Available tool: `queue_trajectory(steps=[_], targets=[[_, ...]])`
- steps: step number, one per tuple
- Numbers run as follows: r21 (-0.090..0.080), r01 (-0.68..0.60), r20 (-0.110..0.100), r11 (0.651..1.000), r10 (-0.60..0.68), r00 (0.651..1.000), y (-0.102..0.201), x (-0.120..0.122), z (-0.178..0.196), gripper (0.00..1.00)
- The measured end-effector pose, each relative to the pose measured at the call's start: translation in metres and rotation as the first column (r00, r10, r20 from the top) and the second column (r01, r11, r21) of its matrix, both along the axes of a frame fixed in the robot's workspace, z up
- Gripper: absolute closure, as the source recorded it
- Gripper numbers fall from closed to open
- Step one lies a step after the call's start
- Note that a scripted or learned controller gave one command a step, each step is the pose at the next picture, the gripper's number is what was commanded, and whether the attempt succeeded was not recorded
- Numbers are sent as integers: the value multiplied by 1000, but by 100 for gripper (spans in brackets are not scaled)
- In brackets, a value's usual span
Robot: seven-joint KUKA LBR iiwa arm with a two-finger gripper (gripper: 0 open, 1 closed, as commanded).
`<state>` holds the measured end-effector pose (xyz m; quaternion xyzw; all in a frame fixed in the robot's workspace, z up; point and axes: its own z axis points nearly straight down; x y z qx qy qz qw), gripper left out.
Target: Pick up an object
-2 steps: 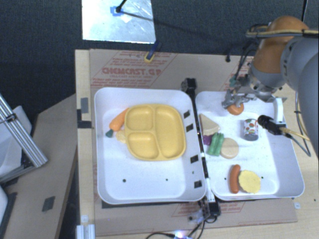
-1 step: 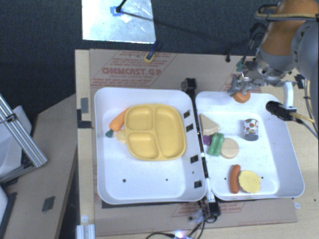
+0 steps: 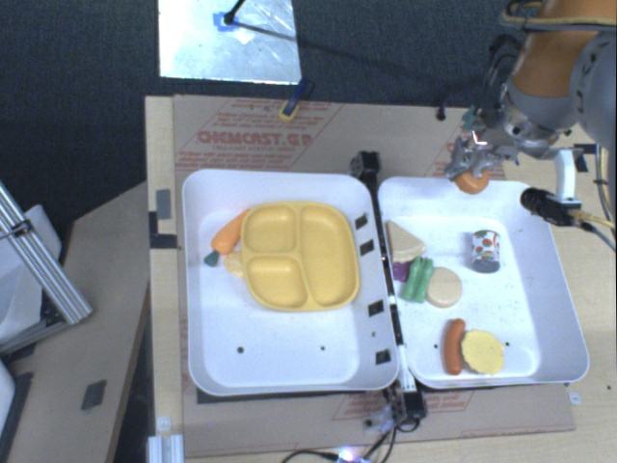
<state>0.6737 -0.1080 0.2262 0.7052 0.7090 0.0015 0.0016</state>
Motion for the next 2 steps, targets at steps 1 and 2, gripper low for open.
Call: queue_trajectory(steps=[1,2], targets=[[2,-2,-6,1000,2,1000,35,-43,-10,100],[2,-2,-7,1000,2,1000,74,-82,3,100]])
